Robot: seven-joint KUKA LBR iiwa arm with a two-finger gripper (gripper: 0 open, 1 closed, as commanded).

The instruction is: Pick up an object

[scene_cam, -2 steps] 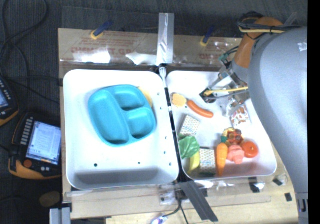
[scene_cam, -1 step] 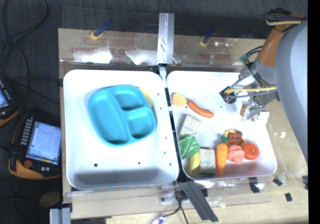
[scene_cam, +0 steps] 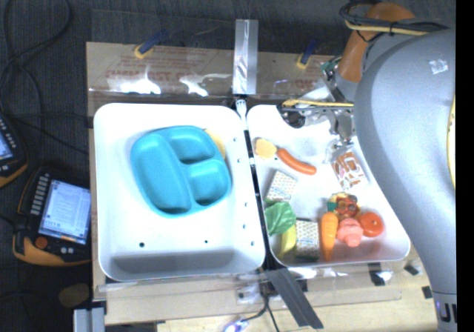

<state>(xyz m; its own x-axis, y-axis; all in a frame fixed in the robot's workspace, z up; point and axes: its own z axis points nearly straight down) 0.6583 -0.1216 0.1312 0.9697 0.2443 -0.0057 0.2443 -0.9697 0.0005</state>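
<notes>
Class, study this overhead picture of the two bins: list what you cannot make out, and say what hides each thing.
- Right bin: its right side is covered by the grey arm.
- Small packet: print too blurred to read; the arm borders it.
- Yellow item in the left bin: mostly hidden behind the blue tray, so its identity is unclear.
- Toy pile: pieces overlap and are too small to name individually.
</notes>
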